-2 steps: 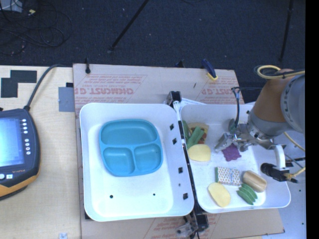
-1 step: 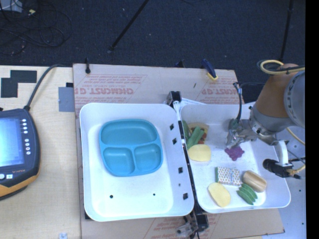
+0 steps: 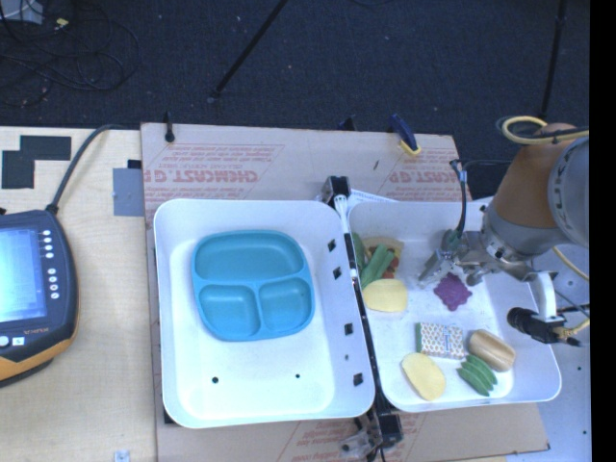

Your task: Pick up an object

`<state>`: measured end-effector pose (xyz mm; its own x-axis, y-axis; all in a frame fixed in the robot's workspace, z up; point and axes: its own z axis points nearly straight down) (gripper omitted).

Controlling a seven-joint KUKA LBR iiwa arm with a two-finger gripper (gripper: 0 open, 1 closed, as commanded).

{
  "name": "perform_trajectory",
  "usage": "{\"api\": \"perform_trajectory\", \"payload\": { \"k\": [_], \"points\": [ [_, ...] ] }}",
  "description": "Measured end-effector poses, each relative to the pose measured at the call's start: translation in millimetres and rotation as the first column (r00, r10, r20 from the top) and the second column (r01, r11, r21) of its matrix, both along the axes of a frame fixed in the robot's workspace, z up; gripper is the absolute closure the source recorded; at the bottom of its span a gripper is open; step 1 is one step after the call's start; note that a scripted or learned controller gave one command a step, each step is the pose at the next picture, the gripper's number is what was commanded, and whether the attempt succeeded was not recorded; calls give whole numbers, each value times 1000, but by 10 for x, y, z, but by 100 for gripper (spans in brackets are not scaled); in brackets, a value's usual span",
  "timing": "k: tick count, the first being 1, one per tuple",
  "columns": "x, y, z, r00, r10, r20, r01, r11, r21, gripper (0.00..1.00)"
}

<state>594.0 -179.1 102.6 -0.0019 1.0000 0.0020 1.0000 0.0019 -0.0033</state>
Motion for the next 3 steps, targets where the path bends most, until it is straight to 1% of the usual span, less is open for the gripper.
{"api": "perform_trajectory", "payload": {
  "k": [1,2,3],
  "points": [
    [-192,-321,-142,1000,1,2,-1,1000,-1,0],
    [178,-223,-145,1000,-1,3,1,1000,-2,0],
    [-169,-264,-150,1000,-1,1,1,1000,-1,0]
  ]
}}
